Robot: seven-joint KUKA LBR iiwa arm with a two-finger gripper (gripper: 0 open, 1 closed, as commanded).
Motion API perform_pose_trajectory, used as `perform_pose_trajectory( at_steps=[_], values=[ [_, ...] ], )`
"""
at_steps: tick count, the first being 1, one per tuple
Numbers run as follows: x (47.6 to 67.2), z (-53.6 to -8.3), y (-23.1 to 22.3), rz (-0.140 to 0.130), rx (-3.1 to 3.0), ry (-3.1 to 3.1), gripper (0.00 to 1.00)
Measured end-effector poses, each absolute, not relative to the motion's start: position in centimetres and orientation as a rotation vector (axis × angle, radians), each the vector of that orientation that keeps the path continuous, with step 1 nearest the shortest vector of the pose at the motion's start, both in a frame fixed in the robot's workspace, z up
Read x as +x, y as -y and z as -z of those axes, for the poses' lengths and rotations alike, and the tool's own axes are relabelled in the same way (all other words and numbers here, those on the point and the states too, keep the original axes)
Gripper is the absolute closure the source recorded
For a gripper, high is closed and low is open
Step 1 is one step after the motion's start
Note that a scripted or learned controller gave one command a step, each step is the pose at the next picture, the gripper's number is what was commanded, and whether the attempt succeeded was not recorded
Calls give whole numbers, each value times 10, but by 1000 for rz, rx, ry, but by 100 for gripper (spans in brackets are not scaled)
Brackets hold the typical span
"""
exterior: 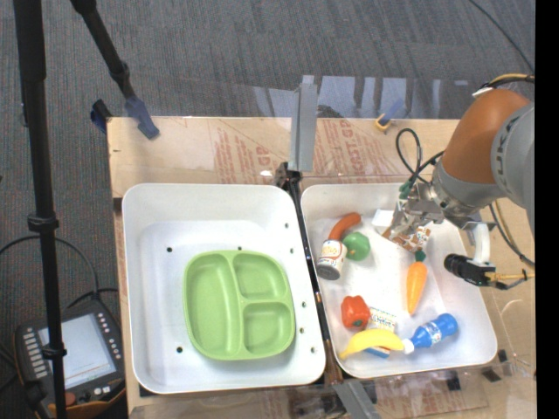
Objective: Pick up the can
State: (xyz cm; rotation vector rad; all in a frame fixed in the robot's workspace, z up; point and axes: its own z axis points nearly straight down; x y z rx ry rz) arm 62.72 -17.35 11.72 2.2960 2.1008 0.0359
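The can (331,257) is small with a white label and lies tilted at the left side of the right bin (486,321), close to the divider. A green round item (356,246) touches its right side, and a red-orange chili-like piece (344,225) lies just above it. My gripper (410,227) hangs over the upper middle of the right bin, about a hand's width to the right of the can and apart from it. It points down toward the bin floor just above the carrot's top.
An orange carrot (416,285), a red pepper (354,311), a small white box (383,319), a banana (376,343) and a blue bottle (433,331) share the right bin. A green divided plate (238,304) sits in the left bin (148,234).
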Motion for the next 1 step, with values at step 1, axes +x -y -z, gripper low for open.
perform_pose_trajectory(
  at_steps=[1],
  values=[
    [627, -116, 174, -35, 2297, -2099, 0]
  ],
)
